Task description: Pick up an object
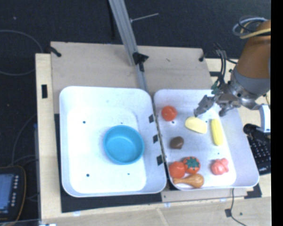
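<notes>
The likeliest thing for you to pick is a pale yellow wedge-shaped toy (196, 125), lying flat near the middle of the right bin (240, 173), a little toward its far edge. It looks like light, stiff moulded plastic, smooth and probably a bit slippery, so a grip across its narrower width should serve you better than one along its length. The gripper (212, 108) hangs just above and beside it, toward the bin's far right corner, with its two dark fingers spread apart and nothing between them. Just to the right of the wedge lies a yellow corn-like piece (217, 132), close enough to be nudged. Toward the bin's left edge sit a red round toy (169, 113) and, nearer you, a brown lump (177, 142). Along the near edge are a red tomato-like toy (177, 168), an orange toy with a green top (192, 164), a tan pear shape (191, 180) and a pink piece (219, 166). The left bin (75, 102) holds a blue bowl (124, 144) near its centre.
</notes>
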Robot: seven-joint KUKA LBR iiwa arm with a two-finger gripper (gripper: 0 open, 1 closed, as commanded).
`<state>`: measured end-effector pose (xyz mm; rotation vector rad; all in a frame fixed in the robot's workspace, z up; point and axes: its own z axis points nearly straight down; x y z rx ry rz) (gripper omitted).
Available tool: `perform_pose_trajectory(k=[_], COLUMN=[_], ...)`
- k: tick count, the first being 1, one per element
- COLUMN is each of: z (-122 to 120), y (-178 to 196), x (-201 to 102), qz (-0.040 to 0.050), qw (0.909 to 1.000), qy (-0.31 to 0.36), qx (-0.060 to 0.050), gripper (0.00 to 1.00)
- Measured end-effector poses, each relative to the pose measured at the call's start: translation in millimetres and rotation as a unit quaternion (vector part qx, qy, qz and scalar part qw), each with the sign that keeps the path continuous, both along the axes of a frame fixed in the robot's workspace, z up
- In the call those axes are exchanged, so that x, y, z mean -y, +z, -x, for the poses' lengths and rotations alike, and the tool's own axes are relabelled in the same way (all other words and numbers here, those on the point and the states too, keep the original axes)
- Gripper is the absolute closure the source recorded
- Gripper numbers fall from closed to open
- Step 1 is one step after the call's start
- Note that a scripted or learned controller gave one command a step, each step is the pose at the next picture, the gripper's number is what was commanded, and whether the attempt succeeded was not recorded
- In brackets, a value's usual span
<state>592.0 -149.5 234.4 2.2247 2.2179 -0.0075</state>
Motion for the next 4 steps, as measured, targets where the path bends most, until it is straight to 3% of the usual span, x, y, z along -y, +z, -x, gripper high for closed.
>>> perform_pose_trajectory(k=[2,3,4], z=[-8.4,-10.2,-11.9], y=[-87.4,-72.2,-18.1], x=[7.4,6.8,16.9], qz=[0.0004,-0.0011,-0.0023], qw=[1.0,1.0,1.0], qy=[0.0,-0.001,-0.001], qx=[0.0,0.004,0.005], gripper=[0.0,1.0,1.0])
